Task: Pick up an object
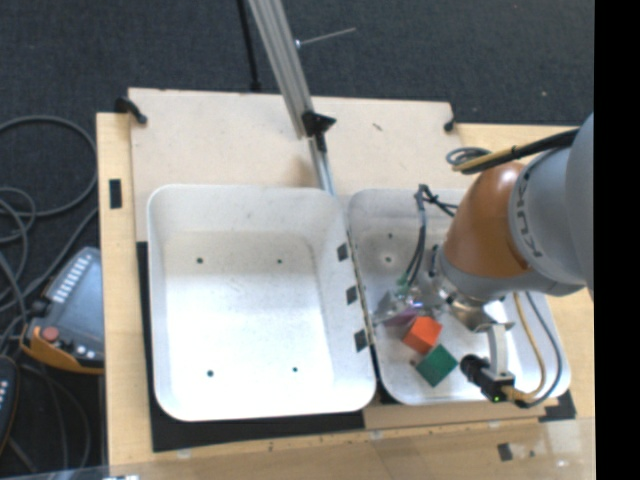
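Nearest the camera, a green block (437, 368) lay just below the jaws (408, 308). An orange block (423, 333) sat touching it. Whether the jaws were wide or narrow, I could not tell.

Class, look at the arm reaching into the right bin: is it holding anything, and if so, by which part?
It cannot be told. The arm hides its own gripper above the orange block and green block in the right bin.

The arm (520, 228) hides the gripper and much of the right bin (375, 228) (its three o'clock side), itself cropped rightward.
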`<action>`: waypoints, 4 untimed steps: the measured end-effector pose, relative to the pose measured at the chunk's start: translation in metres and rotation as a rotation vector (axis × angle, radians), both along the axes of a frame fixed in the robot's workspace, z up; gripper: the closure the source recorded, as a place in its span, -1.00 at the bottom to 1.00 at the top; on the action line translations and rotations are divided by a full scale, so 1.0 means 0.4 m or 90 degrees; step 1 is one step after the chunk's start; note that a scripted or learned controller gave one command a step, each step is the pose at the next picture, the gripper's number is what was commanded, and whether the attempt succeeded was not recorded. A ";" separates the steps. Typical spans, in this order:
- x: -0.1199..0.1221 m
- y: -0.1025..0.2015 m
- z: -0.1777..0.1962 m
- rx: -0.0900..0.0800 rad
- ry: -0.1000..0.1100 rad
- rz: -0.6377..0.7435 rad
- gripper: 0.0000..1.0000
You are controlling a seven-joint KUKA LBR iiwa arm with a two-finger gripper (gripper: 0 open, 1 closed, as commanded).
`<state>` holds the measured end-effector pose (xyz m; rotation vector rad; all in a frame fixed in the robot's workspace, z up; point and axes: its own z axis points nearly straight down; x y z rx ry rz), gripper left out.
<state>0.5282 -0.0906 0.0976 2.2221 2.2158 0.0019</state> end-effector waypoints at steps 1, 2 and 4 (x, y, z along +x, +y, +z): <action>0.005 -0.003 0.027 0.000 -0.002 -0.003 1.00; 0.006 0.208 0.259 0.003 -0.004 0.008 1.00; -0.052 0.445 0.246 0.003 0.004 0.007 1.00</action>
